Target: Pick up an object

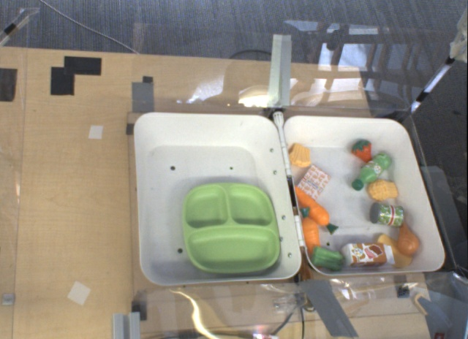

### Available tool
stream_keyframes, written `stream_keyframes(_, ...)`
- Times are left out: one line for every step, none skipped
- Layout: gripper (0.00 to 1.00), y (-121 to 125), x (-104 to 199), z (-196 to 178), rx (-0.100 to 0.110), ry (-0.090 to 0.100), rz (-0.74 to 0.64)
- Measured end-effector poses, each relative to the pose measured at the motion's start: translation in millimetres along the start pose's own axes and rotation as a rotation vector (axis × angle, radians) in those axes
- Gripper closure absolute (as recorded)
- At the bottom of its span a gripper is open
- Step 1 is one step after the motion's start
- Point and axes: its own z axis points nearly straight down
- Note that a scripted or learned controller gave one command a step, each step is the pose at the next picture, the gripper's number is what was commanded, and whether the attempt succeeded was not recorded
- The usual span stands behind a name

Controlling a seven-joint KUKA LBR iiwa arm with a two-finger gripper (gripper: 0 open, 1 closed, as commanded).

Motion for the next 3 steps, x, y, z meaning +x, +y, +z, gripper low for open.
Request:
stream_keyframes(1.0,11,22,147,-0.007,0.005,-0.32)
stream_keyframes(1.0,1,0,51,0.004,-0.004,-0.218)
stream_keyframes(1.0,1,1,136,-0.008,0.006,-0.266)
